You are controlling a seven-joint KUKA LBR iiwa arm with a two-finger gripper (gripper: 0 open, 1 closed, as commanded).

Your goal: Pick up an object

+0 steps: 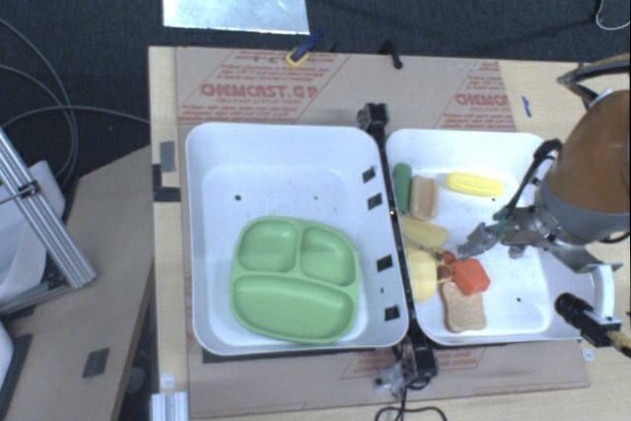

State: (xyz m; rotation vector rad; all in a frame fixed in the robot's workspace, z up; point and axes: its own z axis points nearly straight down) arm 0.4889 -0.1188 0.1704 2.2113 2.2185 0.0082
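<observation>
The right bin (518, 296) holds several toy foods. A green pickle (401, 184) lies beside a tan bread piece (424, 197), with a yellow corn cob (475, 183) to their right. Two yellow pieces (424, 233) (422, 273) rest by the bin's left wall. A red block (471, 276) sits in front, and a toast slice (462, 309) lies closest to the front rim. My gripper (480, 237) reaches in from the right and hangs low just above and behind the red block, right of the upper yellow piece. Nothing visible is held in it.
The left bin (286, 163) holds a green divided plate (294, 278). A black divider with clips (386, 212) runs between the bins. The arm's orange-brown body (596, 163) covers the right bin's right side. Cardboard (266, 89) lies under both bins.
</observation>
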